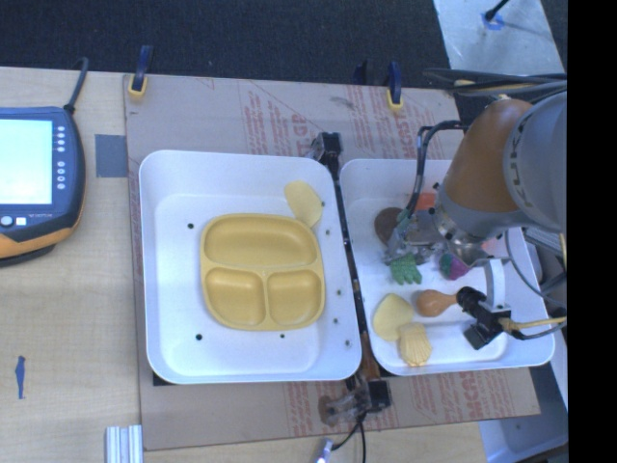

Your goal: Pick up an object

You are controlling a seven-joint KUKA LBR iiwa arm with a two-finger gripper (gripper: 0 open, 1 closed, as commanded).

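Observation:
My gripper (413, 244) is low in the right bin (521, 355), just above a small green toy (406, 271). A brown round thing (388, 224) lies to its left. A tan pear-shaped thing (436, 303) rests in front of it. Two pale yellow pieces (391, 314) (415, 344) sit near the bin's front left. A purple thing (449, 259) peeks out under the wrist. The arm hides the finger tips.
The left bin (164, 258) holds a yellow divided plate (262, 269) and a pale yellow piece (304, 202) at its back right. A handheld control pendant (34, 177) lies on the bench at far left.

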